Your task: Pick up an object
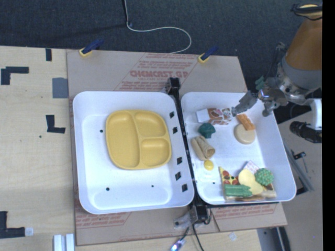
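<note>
The right bin [280,156] holds several toy foods. A small orange piece [245,122] lies against a cream round piece [244,135] at the upper right. Left of them are a red-and-white packet [219,114], a dark green piece [207,129], a tan roll [203,148] and a small yellow piece [209,165]. A heap with a broccoli [264,177], a yellow piece [246,179] and green beans [238,191] sits at the front right. My gripper [256,106] hovers over the bin's back right, just above the orange piece, open, with nothing between its fingers [242,105].
The left bin [94,192] carries a yellow divided plate [138,139]. A black divider [180,140] runs between the bins. The bins rest on a cardboard sheet [152,72] with clamps at its back corners. A white cable [157,30] loops behind.
</note>
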Robot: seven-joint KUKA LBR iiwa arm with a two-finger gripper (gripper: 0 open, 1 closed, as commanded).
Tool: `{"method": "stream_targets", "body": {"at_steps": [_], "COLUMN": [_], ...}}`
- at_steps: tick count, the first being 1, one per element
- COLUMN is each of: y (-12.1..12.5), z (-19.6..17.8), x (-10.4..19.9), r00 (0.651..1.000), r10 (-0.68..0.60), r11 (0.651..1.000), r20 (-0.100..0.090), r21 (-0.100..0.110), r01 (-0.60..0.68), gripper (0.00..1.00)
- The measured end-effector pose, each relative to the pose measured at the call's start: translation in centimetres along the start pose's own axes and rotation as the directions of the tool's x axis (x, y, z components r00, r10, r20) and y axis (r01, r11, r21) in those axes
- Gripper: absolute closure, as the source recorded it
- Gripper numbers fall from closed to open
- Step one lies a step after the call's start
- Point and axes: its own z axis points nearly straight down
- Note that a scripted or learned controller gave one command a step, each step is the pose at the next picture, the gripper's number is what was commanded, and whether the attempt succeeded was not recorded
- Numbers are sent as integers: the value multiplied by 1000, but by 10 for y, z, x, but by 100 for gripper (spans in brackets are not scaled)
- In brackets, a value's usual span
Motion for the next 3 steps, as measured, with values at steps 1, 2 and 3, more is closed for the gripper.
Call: {"method": "stream_targets", "body": {"at_steps": [1,2,3], "y": [61,78,80], "z": [87,160,169], "x": [1,22,20], "r00": [1000,1000,1000], "r10": [-2,0,-1], "r11": [1000,1000,1000], "r20": [-1,3,-1], "r21": [7,-8,-6], "r01": [2,0,1], "gripper": [0,0,0]}}
